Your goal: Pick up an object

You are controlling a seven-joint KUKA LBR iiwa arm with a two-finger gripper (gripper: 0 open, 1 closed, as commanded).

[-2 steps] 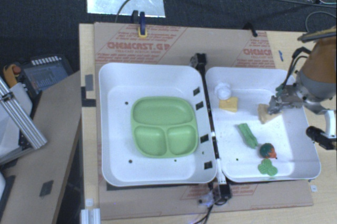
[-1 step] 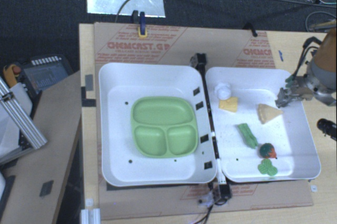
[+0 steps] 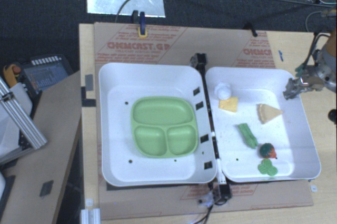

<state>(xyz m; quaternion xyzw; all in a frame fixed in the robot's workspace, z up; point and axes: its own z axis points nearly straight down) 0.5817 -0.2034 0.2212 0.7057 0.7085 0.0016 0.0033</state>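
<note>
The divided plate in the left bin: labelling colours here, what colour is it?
Light green; the divided plate shows plainly in the camera view.

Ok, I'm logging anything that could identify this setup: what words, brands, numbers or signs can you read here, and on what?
"CHEMCAST G P" or close to it, red print, the last letters blurred, on the brown sheet behind the left bin.
The same red print repeats behind the right bin, too faint to read.
The handheld pendant has a screen, too small to read.
</note>
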